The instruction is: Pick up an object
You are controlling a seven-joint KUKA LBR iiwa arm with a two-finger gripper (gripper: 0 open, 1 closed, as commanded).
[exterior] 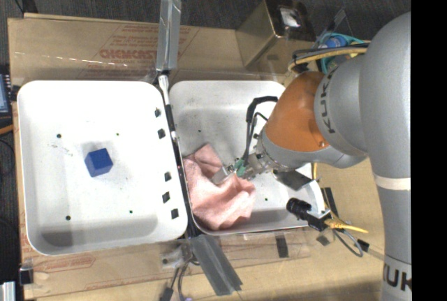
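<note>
**Gripper down on the pink cloth in the right bin**

Arm (363, 97) reaches in from the right, its orange band (297, 118) sitting over the right bin (209, 100). The gripper (229, 174) is low in that bin, at the top right edge of the pink cloth (213, 198). Metal fingertips touch or overlap the cloth's edge. Whether cloth is actually between the fingers, and whether they are spread or pressed together, cannot be told: the tips are small and partly hidden by the wrist.

Pink cloth: crumpled, lying in the near left part of the right bin, against the wall that borders the left bin.

Left bin (42, 104): a blue cube (99, 161) rests on the floor, left of centre, well apart from the gripper.

Surroundings: brown cardboard sheet (91, 41) under and beyond the bins; a small tan box (269, 31) on the far side of the right bin; black and yellow cables (335, 223) just beside the near right corner of the right bin.
</note>
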